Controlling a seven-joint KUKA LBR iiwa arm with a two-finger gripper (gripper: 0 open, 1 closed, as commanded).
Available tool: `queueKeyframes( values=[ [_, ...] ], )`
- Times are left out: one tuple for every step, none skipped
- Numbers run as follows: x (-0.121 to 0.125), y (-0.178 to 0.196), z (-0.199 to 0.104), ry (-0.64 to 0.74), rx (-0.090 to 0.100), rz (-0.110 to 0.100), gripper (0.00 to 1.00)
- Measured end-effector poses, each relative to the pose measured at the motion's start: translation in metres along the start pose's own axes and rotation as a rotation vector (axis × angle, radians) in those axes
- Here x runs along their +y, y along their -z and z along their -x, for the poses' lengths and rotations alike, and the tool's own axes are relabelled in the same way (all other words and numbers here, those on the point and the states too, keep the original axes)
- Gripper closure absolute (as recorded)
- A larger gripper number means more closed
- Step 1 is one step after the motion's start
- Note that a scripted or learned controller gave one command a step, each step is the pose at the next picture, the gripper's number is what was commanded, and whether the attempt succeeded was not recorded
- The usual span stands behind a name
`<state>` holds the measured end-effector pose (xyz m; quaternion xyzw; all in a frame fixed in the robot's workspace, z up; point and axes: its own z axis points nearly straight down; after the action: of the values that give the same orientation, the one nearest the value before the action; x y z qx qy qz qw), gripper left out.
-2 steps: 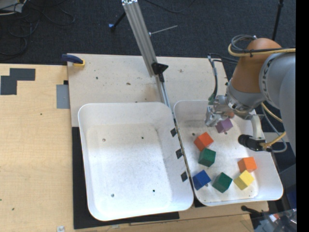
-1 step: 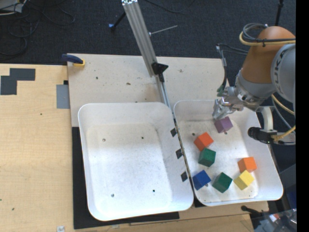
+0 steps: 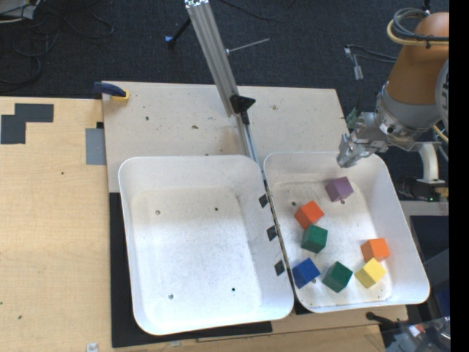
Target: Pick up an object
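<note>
Several small blocks lie in the right bin [image 3: 396, 196]: a purple one [image 3: 338, 189], an orange one [image 3: 308, 213], a green one [image 3: 314, 237], a blue one [image 3: 305, 272], another green one [image 3: 338, 276], a yellow one [image 3: 370, 273] and another orange one [image 3: 375, 249]. My gripper [image 3: 349, 155] hangs over the bin's far edge, just above and slightly right of the purple block. I see nothing held in it.
The left bin [image 3: 139, 189] sits beside the right one, with a row of black clips along the shared wall. A slanted aluminium post [image 3: 220, 64] rises behind the bins. A blue-and-yellow clamp [image 3: 111, 90] lies at the bench's far left corner.
</note>
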<state>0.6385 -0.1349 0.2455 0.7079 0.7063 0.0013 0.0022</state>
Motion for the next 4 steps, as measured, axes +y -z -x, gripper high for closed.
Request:
queueKeyframes(
  values=[
    [0.0,-0.002,0.0,0.002,0.001,-0.006,1.0],
    [-0.003,-0.009,-0.046,0.006,0.003,-0.009,1.0],
    [-0.009,-0.017,-0.091,0.005,0.004,-0.01,1.0],
    [-0.021,-0.006,-0.143,0.007,0.004,-0.009,1.0]
  ],
)
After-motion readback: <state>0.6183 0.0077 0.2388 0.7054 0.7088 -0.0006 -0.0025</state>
